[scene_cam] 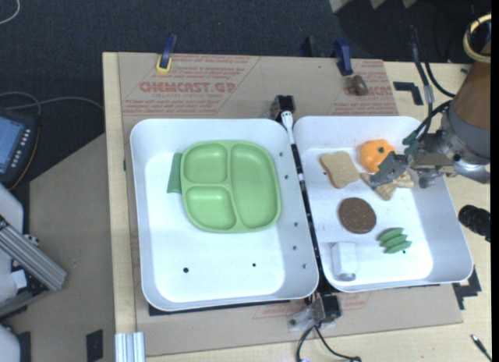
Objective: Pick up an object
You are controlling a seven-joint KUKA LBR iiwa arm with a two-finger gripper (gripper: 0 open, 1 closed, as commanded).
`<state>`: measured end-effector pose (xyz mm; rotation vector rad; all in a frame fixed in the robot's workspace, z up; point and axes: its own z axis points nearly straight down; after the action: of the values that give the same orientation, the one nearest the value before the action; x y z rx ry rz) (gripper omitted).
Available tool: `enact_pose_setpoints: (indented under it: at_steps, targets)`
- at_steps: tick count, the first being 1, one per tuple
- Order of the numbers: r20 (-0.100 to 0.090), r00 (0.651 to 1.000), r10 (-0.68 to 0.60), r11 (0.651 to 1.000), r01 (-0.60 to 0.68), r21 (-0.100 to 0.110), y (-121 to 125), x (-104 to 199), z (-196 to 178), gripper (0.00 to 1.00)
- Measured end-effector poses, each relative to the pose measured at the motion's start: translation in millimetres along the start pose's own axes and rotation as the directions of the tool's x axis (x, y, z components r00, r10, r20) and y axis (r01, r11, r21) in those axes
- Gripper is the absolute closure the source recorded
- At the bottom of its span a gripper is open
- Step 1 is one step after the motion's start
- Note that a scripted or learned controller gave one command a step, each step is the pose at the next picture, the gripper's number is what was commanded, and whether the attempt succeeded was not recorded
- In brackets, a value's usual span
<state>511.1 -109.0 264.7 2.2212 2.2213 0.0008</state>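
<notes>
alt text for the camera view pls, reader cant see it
A grey arm's gripper reaches from the right into the right bin, beside an orange, bread slice, brown patty and green pods. The left bin holds a green divided plate.

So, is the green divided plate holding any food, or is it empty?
Empty. The green divided plate lies flat in the left bin, and its three compartments show bare green. The food pieces lie in the right bin.

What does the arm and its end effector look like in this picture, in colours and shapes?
The arm is a thick, rounded grey body with a brownish-orange band above the wrist. The end effector is darker, grey-black metal with blocky parts. Black cables run beside the arm.
</notes>
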Motion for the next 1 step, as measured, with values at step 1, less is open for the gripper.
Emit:
enact_pose_setpoints:
  at_steps: [1]
  targets:
    - [-0.002, 1.0, 0.001, 1.0, -0.001, 0.007, -2.4, 0.6, 42.7, 0.0]
